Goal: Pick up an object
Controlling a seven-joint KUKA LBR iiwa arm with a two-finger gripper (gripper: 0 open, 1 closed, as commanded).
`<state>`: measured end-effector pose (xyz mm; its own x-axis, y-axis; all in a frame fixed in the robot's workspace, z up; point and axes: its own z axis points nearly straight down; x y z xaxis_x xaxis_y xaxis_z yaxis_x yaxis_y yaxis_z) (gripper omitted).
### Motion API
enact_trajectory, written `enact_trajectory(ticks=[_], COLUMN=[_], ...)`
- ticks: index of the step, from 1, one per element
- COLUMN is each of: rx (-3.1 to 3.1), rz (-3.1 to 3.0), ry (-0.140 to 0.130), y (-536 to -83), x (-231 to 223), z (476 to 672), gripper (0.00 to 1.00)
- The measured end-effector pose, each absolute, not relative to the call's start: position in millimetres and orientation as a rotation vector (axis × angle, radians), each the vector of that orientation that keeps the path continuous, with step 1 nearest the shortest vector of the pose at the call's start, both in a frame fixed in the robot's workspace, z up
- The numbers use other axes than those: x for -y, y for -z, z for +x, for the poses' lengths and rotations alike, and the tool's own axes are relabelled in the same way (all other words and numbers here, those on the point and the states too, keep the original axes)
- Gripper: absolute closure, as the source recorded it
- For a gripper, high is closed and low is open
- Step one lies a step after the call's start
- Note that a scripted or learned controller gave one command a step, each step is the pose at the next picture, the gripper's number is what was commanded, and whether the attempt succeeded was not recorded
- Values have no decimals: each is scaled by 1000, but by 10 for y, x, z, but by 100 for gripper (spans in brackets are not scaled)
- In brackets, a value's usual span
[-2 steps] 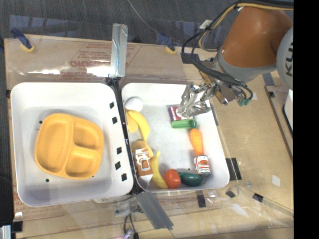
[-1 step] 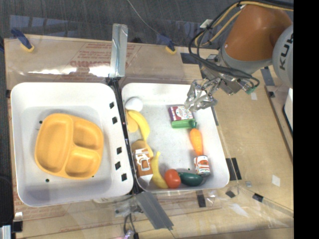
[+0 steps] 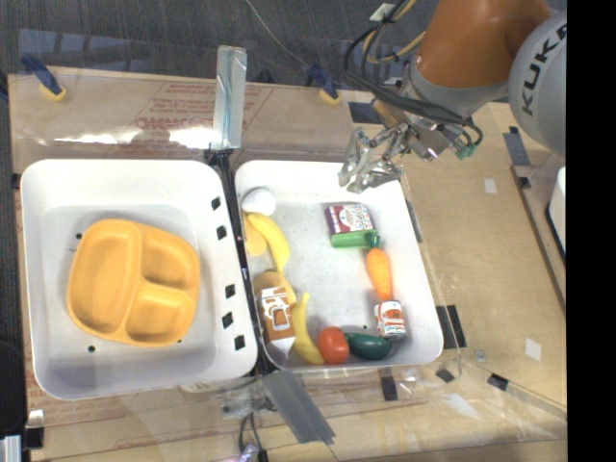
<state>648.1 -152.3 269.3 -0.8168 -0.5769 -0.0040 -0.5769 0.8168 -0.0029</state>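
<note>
Camera view: gripper hangs over the right bin, seemingly parted, holding nothing.

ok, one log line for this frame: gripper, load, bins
gripper: over right bin top rim, fingers spread | load: none | nearest: maroon box | left bin: yellow divided plate

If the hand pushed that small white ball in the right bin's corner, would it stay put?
Probably not. The small white ball looks round and smooth, so it would likely roll. The shallow white bin's wall beside it may stop it quickly.
</note>
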Motion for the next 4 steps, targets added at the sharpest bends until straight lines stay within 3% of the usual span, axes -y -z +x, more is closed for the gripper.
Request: enact_trajectory(ticks=[1, 2, 3, 4], rx=[-2781, -2781, -2774, -2750], rz=[-1451, -1451, -1467, -1516], ry=[5, 4, 2, -1], y=[-2719, -2720, -924, -930], x=[1989, 1988, 2097, 2092], z=[6578, 6578, 6461, 5796], gripper=[100, 0, 0, 0])
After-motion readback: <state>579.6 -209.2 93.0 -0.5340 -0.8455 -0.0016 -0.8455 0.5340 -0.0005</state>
